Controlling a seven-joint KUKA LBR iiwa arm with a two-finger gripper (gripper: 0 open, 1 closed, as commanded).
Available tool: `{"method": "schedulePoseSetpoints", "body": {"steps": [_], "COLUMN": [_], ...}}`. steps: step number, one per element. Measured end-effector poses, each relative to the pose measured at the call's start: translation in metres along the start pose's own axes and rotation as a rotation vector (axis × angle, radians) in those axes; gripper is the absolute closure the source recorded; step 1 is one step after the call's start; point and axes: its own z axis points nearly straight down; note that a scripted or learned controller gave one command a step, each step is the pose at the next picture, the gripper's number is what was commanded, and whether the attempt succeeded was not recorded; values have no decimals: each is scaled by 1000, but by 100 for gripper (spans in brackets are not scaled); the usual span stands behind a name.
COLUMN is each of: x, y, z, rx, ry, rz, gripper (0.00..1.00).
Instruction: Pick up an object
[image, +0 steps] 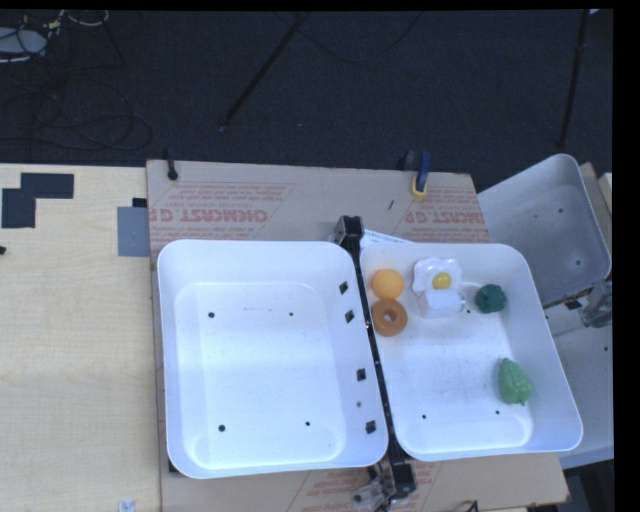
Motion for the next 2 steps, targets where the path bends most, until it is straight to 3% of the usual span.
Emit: {"method": "schedulePoseSetpoints", "body": {"steps": [2], "x": [-1], "y": [0], "z": [-18], "rx": [3], "ry": [1], "rz": [-5], "gripper": [100]}}
